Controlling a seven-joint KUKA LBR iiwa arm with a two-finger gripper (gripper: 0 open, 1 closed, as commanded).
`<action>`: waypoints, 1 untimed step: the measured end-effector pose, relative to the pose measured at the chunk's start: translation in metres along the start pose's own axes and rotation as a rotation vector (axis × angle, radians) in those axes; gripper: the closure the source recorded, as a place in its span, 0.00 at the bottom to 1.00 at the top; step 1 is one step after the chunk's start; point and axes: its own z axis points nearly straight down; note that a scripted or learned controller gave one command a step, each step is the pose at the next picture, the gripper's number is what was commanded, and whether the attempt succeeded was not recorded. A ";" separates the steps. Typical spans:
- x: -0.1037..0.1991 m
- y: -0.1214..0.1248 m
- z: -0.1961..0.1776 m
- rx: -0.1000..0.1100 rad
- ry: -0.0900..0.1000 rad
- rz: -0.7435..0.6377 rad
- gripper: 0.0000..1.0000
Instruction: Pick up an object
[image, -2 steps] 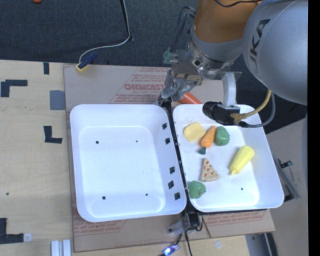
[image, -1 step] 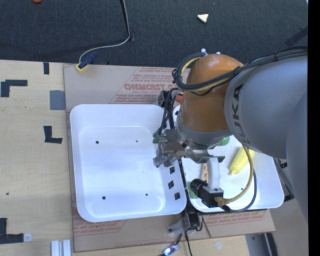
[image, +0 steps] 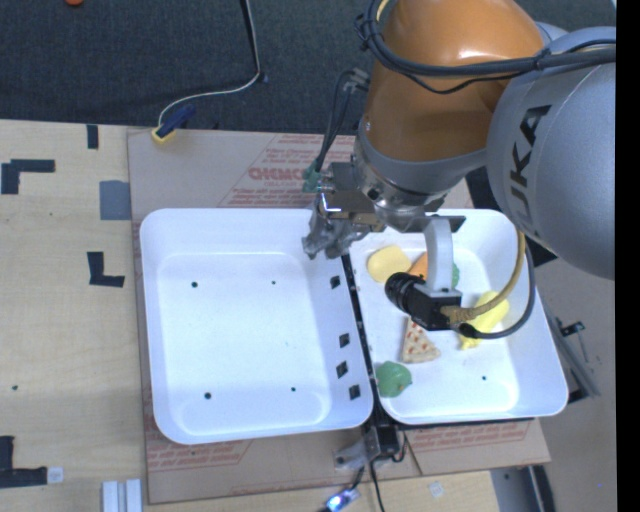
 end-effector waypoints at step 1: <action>-0.046 -0.021 -0.002 0.014 -0.004 0.007 1.00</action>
